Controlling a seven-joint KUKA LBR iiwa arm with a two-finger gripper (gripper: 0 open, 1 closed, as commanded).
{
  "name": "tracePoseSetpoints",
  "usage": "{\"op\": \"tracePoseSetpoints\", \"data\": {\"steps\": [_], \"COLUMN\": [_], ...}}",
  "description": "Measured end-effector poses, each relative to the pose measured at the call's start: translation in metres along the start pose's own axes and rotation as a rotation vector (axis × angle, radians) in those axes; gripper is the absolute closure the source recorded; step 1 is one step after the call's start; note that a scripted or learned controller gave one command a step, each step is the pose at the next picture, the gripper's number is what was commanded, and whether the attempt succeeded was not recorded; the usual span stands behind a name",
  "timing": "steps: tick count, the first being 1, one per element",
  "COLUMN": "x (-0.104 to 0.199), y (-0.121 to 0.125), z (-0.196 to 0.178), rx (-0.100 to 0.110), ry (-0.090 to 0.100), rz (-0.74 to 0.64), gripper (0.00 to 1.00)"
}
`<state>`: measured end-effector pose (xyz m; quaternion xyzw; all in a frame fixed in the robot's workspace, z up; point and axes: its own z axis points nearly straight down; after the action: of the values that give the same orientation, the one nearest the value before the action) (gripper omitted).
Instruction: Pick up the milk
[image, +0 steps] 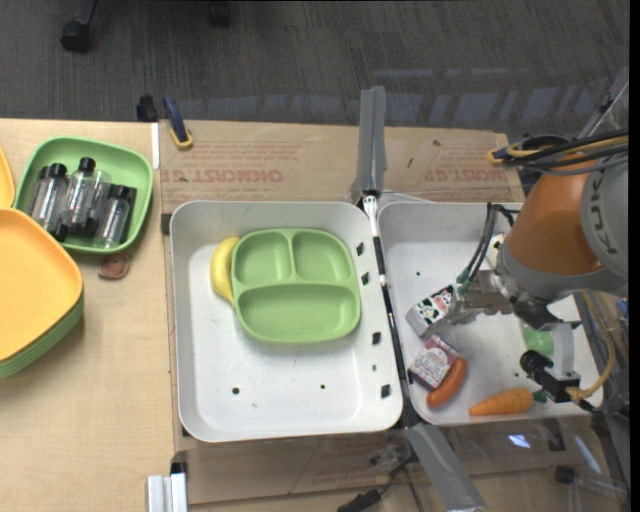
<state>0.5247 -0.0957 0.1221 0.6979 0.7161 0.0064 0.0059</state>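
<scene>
Counter (90, 420) holds two white bins; left bin (200, 380) has green divided plate (296, 285). My claw (462, 305) sits in right bin (420, 235), seemingly touching the milk (432, 308); can't tell whether it's gripping.

Black-and-white milk carton (433, 307), green plate (296, 285)

The brown cardboard sheet (300, 165) lying behind the 2 white bins carries red printed lettering, seen upside down. On the left stretch it reads roughly "CHEMCAST GP", and the same red wording shows again on the right stretch of cardboard (440, 165), partly cut off. The small milk carton (432, 307) in the right bin has dark markings, too small to read.
</scene>
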Motion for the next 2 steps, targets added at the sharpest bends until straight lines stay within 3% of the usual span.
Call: {"op": "tracePoseSetpoints", "data": {"steps": [1,2], "x": [0.0047,0.0046], "y": [0.0543,0.0542], "z": [-0.0679,-0.0679], "rx": [0.018,0.018], "ry": [0.001,0.001], "rz": [-0.299,-0.299], "gripper": [1.00,0.00]}}
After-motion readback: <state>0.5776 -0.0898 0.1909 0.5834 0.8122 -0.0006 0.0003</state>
